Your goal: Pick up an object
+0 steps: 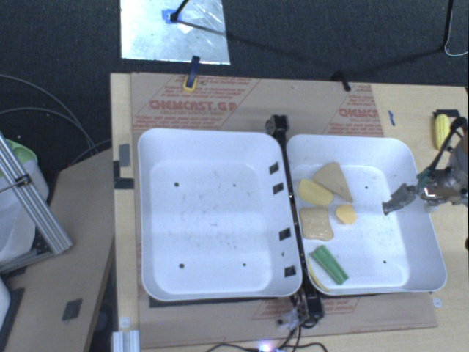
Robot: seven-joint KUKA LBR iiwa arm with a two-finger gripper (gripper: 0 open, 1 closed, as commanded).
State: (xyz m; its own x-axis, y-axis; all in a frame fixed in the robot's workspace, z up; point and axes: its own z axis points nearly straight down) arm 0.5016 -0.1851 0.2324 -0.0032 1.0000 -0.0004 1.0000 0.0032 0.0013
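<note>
Right bin (410, 270) right half free; foam pieces (322, 196) crowd left.

"CHEMCAST GP" (printed twice) on the brown board (220, 94)

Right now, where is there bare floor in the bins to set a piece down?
The left bin is bare wall to wall. In the right bin, the floor is open below the gripper; its left side is crowded: tan wedge, green block.

Bins: shallow white plastic bins (209, 218)
Block: green oblong block (329, 263)
Wedge: tan triangular wedge (334, 180)
Disc: small yellow round disc (346, 214)
</note>
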